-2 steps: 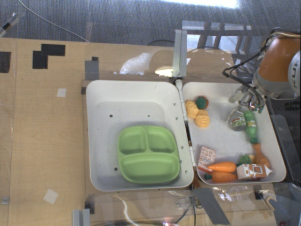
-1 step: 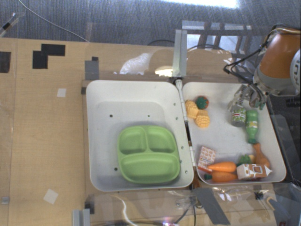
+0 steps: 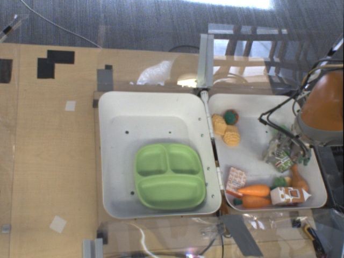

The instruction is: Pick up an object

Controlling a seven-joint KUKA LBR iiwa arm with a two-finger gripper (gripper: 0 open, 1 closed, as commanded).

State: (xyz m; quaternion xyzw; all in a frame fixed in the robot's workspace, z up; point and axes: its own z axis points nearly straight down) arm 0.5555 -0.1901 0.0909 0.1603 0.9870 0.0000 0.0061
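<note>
Gripper hanging over the right bin's far side

The arm (image 3: 322, 104) is reaching in from the right, its orange band sitting above the wrist, and the gripper (image 3: 285, 153) is hovering low over the right part of the right bin (image 3: 252, 104). Cables and a pale, green-flecked tangle are blurring that spot, so whether the gripper is open or closed is not showing, and nothing can be seen held in it.

The loose objects are all lying in the right bin. Two yellow corn pieces (image 3: 226, 130) are resting near the left wall, one just beside the other, with a small green and red ball (image 3: 231, 116) touching them on the far side. Along the near wall, the upper carrot (image 3: 252, 191) is lying with its long axis running left to right, tilted slightly, and the lower carrot (image 3: 255, 201) is lying just beneath it, pointing much the same way. A pink patterned packet (image 3: 235, 178) is leaning at their left end. A small white and orange carton (image 3: 288, 196) is lying on its side at their right end, its long axis also running left to right. An orange bottle-shaped piece (image 3: 298, 179) is sitting just behind the carton, slanting up to the left.

In the left bin (image 3: 115, 122), a green divided plate (image 3: 169, 175) is lying flat toward the near right corner
</note>
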